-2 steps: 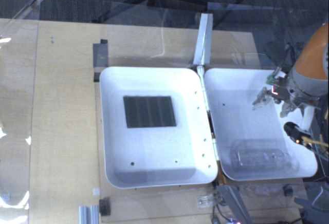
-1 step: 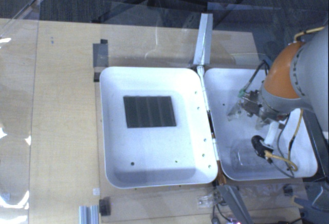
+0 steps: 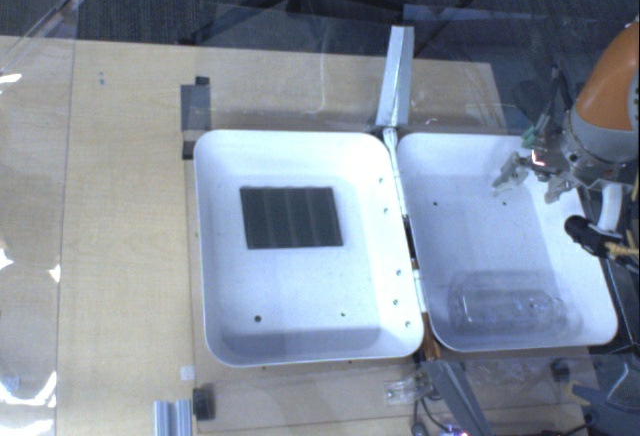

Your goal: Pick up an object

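Bottle (image 3: 503, 309): clear, lying at six o'clock in right bin (image 3: 470, 224).
Gripper (image 3: 532, 169): two o'clock; jaw state unclear.
Advice: descend centred, fingers straddling its width.

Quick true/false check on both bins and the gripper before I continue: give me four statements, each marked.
1. A dark ribbed rectangular pad lies in the left bin. True.
2. A clear plastic bottle lies on its side in the right bin. True.
3. The gripper grips the bottle. False: it is at the right bin's far right corner, apart from the bottle.
4. The pad sits in the right bin. False: it is in the left bin.
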`<state>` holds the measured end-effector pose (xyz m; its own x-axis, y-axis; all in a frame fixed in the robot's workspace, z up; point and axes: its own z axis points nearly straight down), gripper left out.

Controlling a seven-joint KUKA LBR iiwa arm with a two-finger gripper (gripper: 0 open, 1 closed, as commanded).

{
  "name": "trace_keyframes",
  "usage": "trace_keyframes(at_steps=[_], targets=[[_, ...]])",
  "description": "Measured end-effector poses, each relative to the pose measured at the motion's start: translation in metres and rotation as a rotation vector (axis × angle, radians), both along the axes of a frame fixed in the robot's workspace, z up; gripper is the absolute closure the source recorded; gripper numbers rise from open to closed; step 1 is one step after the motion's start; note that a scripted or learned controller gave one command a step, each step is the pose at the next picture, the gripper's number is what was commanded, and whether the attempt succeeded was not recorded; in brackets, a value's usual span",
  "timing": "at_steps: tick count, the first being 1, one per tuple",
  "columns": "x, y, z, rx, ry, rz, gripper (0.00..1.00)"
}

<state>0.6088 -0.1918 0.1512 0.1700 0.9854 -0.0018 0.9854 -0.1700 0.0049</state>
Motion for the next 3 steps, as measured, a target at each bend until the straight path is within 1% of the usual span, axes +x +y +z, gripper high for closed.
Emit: trace_keyframes(at_steps=[1,2,3], targets=[[-0.091,0.047,-0.06,0.001,-0.005,-0.056,0.0],[-0.037,-0.001,-0.045,0.002,0.002,-0.077,0.0],[-0.064,-0.004,0.092,-0.003,-0.008,-0.171,0.0]])
